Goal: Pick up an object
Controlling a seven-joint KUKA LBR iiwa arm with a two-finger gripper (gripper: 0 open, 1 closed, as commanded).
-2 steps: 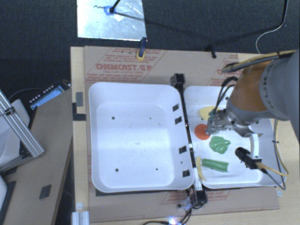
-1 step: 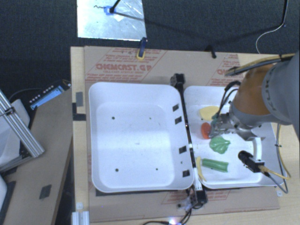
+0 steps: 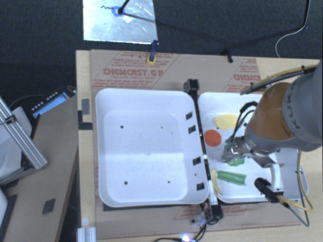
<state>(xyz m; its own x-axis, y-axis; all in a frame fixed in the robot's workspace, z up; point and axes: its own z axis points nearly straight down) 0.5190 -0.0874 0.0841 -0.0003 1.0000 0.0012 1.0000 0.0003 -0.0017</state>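
Because all the loose things lie in the right bin (image 3: 207, 101), we see the arm (image 3: 287, 115) reaching into it from the right, with the gripper (image 3: 235, 153) low over the middle of that bin's floor. Directly beneath it shows a small green piece (image 3: 234, 161), so we judge this the thing being tried for; whether it sits between the fingers we cannot tell, nor whether the fingers are apart or together, as the wrist hides them. An orange-red round object (image 3: 212, 137) lies just beside the gripper, toward the bin's left wall. A yellow piece (image 3: 225, 120) lies beyond it, nearer the far edge. A longer green object (image 3: 231, 177) rests near the bin's near edge, beside a pale yellow strip (image 3: 215, 181) at the near left corner. The left bin (image 3: 146, 97) stands alongside, its right wall against the right bin.
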